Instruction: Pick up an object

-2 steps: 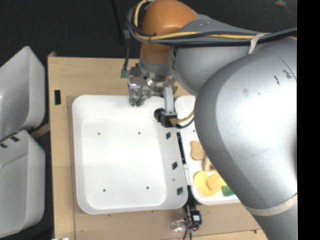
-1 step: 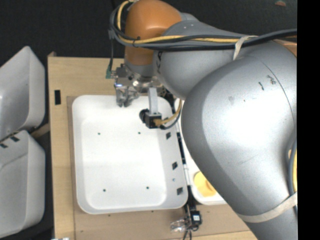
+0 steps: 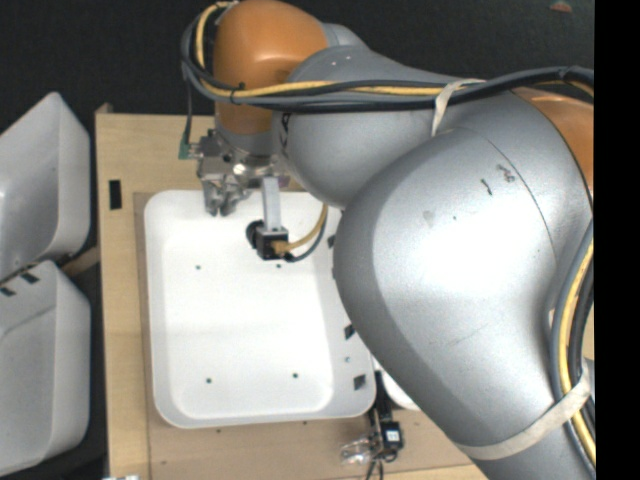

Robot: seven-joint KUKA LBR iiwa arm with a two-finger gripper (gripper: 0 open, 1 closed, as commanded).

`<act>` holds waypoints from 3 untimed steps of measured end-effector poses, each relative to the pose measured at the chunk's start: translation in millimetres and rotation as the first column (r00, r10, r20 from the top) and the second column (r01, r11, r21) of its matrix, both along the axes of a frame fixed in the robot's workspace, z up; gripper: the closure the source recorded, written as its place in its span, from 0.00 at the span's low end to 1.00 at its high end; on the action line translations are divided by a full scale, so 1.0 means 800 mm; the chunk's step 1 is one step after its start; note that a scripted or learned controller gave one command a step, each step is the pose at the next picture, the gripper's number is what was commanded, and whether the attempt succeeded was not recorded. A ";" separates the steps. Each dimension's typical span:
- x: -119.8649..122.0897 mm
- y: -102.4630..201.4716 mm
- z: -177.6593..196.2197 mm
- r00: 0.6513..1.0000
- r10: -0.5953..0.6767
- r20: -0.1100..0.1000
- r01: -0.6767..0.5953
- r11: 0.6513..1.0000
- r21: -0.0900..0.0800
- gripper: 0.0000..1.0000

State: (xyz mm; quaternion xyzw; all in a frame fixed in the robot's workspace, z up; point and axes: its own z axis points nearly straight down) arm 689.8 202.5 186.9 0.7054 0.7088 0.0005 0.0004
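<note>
your gripper (image 3: pixel 222 200) hangs over the far edge of the white bin (image 3: pixel 240 388) on the table (image 3: pixel 125 298); can't tell how wide its jaws are.

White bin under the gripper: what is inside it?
The white bin shows bare floor with a few small dark dots. The gripper hangs over its far edge. The arm covers the bin's right side, so anything there is hidden.

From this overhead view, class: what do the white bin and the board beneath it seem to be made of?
White bin: probably moulded plastic, with a smooth, faintly glossy surface and rounded corners and rim. Board: looks like wood or fibreboard, matte pale tan, flat with square edges.
</note>
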 end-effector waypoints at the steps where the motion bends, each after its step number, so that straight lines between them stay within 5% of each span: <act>1: 0.001 0.023 0.002 1.000 -0.002 0.001 0.002 1.000 -0.001 1.00; 3: 0.001 0.022 0.008 1.000 0.002 0.001 -0.002 1.000 -0.002 1.00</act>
